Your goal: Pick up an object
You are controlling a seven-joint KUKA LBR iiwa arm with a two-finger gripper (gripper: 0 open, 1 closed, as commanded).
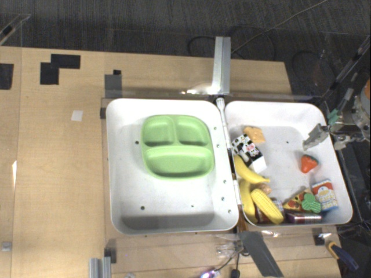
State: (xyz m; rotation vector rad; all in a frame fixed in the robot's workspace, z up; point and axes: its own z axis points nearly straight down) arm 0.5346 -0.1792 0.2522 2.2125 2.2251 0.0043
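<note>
The right bin (pixel 278 112) holds several toy foods. A banana (pixel 246 175) and a corn cob (pixel 266 205) lie along its left wall, with a black-and-white carton (pixel 248 150) and a tan cookie (pixel 254 134) above them. An orange-red piece (pixel 309 164) lies near the right wall. A small red and blue box (pixel 324 194), a green piece (pixel 311 202) and a pizza slice (pixel 294 202) crowd the front right corner. My gripper (pixel 316 137) hangs over the bin's right side, just above and right of the orange-red piece, and nothing is visibly held in it.
The left bin (pixel 124 201) bears a green divided plate (pixel 176 145). A metal post (pixel 222 65) stands behind the seam between the bins. The wooden bench (pixel 52 172) stretches out to the left. Cables lie on the dark floor at the back.
</note>
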